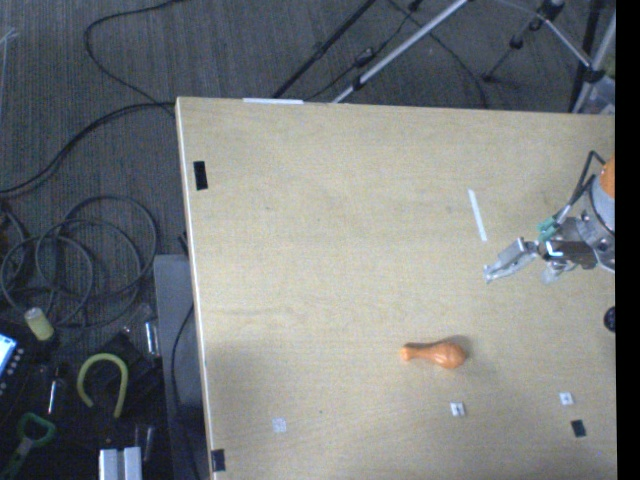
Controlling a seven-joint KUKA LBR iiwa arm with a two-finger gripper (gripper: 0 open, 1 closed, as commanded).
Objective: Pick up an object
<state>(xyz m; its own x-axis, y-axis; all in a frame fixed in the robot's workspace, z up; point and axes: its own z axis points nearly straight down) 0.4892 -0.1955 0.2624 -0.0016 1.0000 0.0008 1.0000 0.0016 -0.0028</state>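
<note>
Counter [330, 218] edge first, down at the bottom of the frame: we see a few small square markers, one near the lower middle [457, 408] and one toward the lower right [566, 399]. Just above them, lower centre-right, lies the orange object [436, 354], a little pear-shaped thing, fat end to the right, thin neck pointing left, flat on the wood and touching nothing.

Moving up, at the right edge, mid-height, we find the claw [503, 265], reaching leftward off the grey wrist with the orange band [607, 180] peeking in behind it. Its fingers look parted, nothing between them, so we call it released and carrying nothing. It sits up and to the right of the orange object, well apart from it.

Just above the claw lies a thin white strip [478, 216], slanted on the wood.

So what can spoil this? We judge the rounded body to be the trouble: if the fingers close on the fat end off-centre, it may squirt out or roll aside. Coming down along the neck line could push it away rather than trap it. The white strip is the nearer target, and a flat sliver like that would likely give the fingers nothing to bite. A descent stopped short would close on air.

Farthest off, in the upper part of the frame, tripod legs [440, 13] and cables cross the grey carpet.
</note>
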